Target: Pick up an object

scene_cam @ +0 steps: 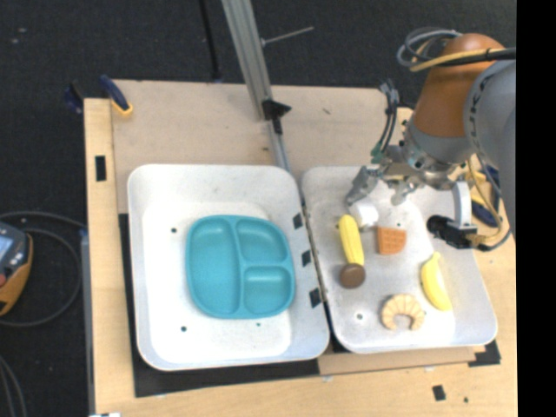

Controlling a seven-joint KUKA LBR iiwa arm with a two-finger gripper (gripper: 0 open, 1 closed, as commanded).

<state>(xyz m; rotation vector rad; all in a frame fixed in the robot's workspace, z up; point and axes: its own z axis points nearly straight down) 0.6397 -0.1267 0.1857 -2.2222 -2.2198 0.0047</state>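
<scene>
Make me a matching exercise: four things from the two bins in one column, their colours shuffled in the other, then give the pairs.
Things:
1. divided plate
2. banana
3. croissant
4. wedge beside the corn cob

Colours:
A. orange
B. tan
C. turquoise
D. yellow

Pairs: 1-C, 2-D, 3-B, 4-A

Turquoise divided plate (pixel 241 265) sits in the left white bin (pixel 156 320) — three compartments. Behind the bins, a slanted aluminium rail (pixel 247 46) stands on the wooden bench (pixel 174 120) — blue-and-yellow clamp (pixel 115 95) at the far-left corner.
</scene>
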